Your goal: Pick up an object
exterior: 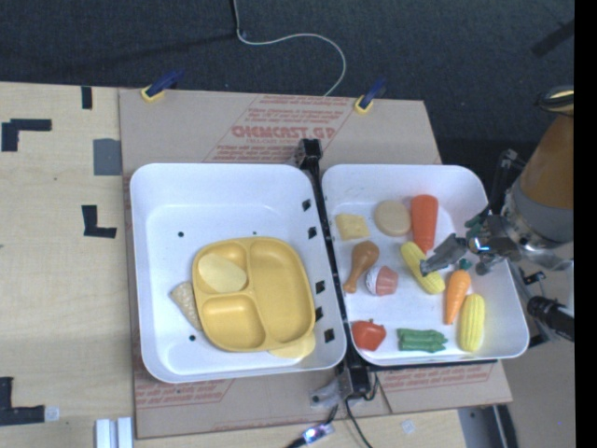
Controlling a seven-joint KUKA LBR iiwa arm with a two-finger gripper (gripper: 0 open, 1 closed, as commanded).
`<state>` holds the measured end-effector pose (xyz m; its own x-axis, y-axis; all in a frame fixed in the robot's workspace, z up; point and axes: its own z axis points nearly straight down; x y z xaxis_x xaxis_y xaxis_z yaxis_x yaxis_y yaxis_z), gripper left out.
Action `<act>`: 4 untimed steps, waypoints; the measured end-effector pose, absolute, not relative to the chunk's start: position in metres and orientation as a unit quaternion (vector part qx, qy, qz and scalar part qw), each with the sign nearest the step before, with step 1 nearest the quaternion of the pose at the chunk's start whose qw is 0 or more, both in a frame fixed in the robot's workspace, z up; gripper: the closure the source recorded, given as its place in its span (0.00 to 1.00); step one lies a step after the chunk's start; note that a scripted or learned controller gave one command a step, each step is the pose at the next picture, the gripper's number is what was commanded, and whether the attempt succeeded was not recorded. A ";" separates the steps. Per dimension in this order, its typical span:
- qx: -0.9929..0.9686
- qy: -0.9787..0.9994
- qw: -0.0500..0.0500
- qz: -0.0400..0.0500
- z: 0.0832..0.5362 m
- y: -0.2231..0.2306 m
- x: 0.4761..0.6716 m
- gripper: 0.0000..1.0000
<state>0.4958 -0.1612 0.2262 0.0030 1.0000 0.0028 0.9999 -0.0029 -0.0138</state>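
Camera view puts the arm point(550, 185) at your right, grey with its orange band, reaching over the right bin point(485, 189). Look at the gripper point(437, 261): its dark fingers point left, low over the bin floor, and you cannot tell from this slant how far apart they stand or whether anything sits between them.

The nearest thing to the tips is a yellow corn cob point(422, 267), lying at a slant just beside and partly under them; whether they touch it you cannot say. Just right of the tips lies a small orange carrot point(456, 293), and beyond it a second corn cob point(472, 322) near the bin's lower right corner. Above the tips a larger orange carrot point(424, 220) lies lengthwise, with a round tan biscuit point(393, 217) touching its left side.

Further left you see a yellow cheese wedge point(352, 226), a brown drumstick point(360, 261), and a pink-and-white piece point(381, 280). Along the near edge sit a red tomato point(368, 334) and a green pea pod point(422, 341).

The left bin point(154, 250) holds a yellow divided plate point(280, 292), well apart from the gripper.
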 end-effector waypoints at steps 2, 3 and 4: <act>-0.707 -0.708 0.003 0.002 0.169 -0.156 0.502 0.00; -0.707 -0.707 0.004 0.002 0.107 -0.147 0.500 0.00; -0.707 -0.708 0.001 0.001 0.083 -0.146 0.500 0.00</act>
